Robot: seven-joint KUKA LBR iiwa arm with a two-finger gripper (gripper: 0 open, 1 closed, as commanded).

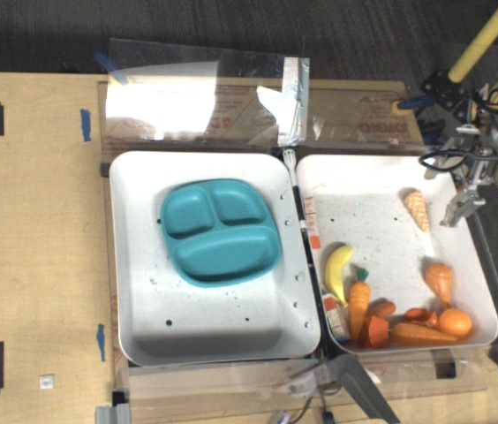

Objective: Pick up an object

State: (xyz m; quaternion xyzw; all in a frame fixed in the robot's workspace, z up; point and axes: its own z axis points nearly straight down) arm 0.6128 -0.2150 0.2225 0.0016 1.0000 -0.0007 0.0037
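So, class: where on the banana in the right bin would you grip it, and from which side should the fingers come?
Grip the banana across its middle, coming straight down from above. It lies flat and curved, long axis running up and down the view, so the fingers would likely close best across its narrow width, left and right. Its upper half lies free on the bin floor; its lower end crowds a carrot, so stay above that.

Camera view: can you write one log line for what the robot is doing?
gripper: over right bin's far right edge | holding: nothing seen | nearest: bread piece | blue tray: left bin
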